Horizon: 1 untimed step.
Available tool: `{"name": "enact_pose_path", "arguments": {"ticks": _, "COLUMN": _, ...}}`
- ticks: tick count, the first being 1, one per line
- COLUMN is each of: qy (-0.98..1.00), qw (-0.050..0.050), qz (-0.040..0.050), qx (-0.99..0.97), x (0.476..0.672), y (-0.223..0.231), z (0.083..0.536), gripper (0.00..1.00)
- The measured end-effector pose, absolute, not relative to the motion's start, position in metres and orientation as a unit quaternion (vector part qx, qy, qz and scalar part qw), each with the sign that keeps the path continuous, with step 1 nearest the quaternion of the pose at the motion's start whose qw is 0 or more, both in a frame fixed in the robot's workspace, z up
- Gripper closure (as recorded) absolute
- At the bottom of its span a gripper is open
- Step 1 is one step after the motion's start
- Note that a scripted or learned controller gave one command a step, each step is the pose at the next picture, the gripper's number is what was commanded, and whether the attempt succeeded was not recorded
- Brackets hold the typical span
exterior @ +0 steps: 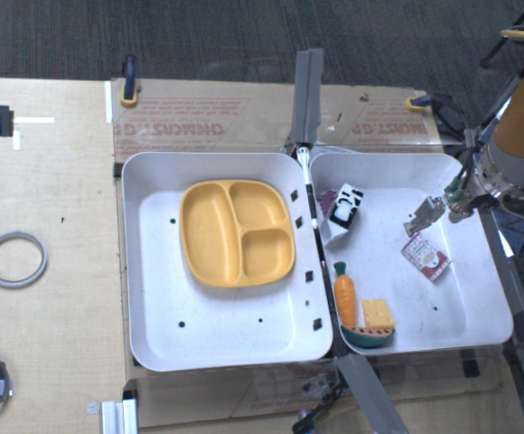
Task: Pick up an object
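The hand, fingers slightly apart and holding nothing, hovers just above the small red packet in the right bin.

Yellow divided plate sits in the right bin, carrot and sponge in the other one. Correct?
Not quite. The camera view shows the yellow divided plate in the left bin, not the right. The carrot and sponge lie in the other one, the right bin.

I see a yellow divided plate, an orange carrot topped green, and a black-and-white toy, all in white bins.
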<state>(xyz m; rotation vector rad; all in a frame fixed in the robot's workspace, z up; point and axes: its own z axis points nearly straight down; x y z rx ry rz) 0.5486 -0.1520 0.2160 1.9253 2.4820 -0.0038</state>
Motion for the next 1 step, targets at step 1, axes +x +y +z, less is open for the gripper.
{"name": "enact_pose_path", "arguments": {"ticks": 1, "qy": 0.739, "qw": 0.000, "qz": -0.0011, "qx": 0.674, "x": 0.5102, "y": -0.1995, "z": 0.2212, "gripper": 0.00}}
